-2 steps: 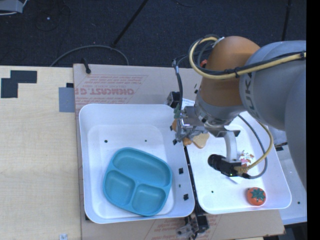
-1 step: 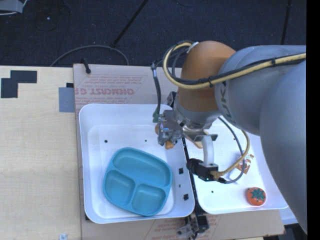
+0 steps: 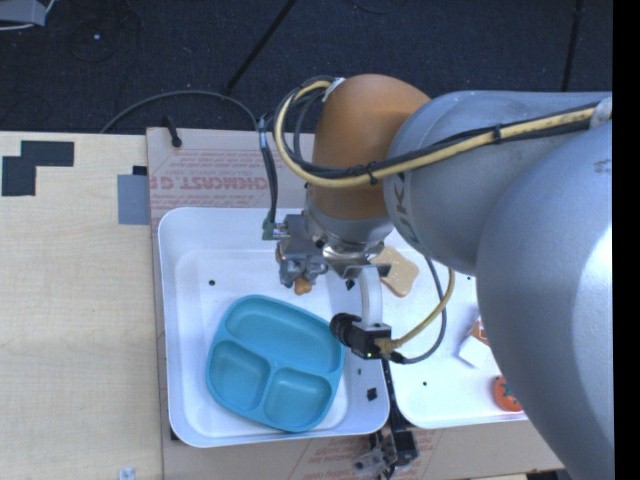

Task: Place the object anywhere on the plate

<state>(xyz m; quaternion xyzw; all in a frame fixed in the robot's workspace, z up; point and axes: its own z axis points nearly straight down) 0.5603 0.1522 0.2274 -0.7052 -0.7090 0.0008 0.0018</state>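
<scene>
Tan, toast-like object (image 3: 398, 271) lying in the right bin (image 3: 440, 408), just beside the wrist, apart from blue plate (image 3: 273, 361) in left bin (image 3: 190, 268). Probably light, stiff, crumbly; best pinched across thin edges. Jaws' state: cannot tell.

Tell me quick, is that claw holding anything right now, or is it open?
Gripper: cannot be told; it hangs at the far edge of the blue plate, and the wrist hides what it is doing.

Your blue three-compartment plate (image 3: 272, 365) sits flat in the left bin, nothing on it. A tan toast-like piece (image 3: 399, 272) lies near the bins' shared edge.
</scene>
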